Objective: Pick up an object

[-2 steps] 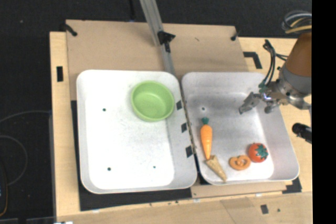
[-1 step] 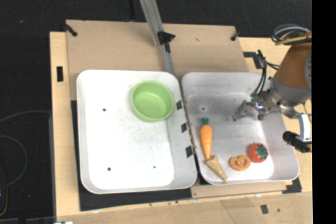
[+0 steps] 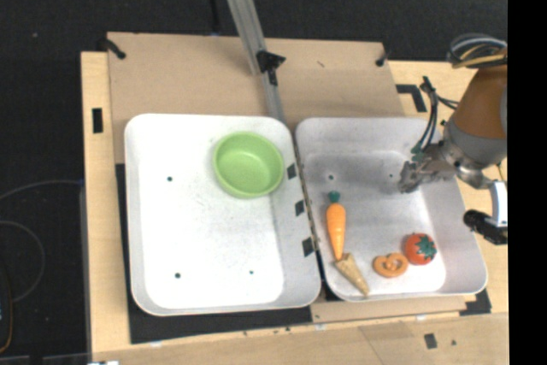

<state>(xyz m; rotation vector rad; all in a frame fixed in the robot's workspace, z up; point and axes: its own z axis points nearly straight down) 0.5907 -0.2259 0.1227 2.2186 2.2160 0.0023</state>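
A green bowl sits near the left bin's top right corner. The right bin holds a carrot, tomato and gripper.

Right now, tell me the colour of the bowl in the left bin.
Light green; the bowl shows clearly in the overhead camera view.

Even overhead light, bright bins, soft shadows, slightly soft focus.

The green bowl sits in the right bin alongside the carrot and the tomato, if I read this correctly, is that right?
Not quite: the camera view shows the green bowl in the left bin. The carrot and tomato do lie in the right bin.
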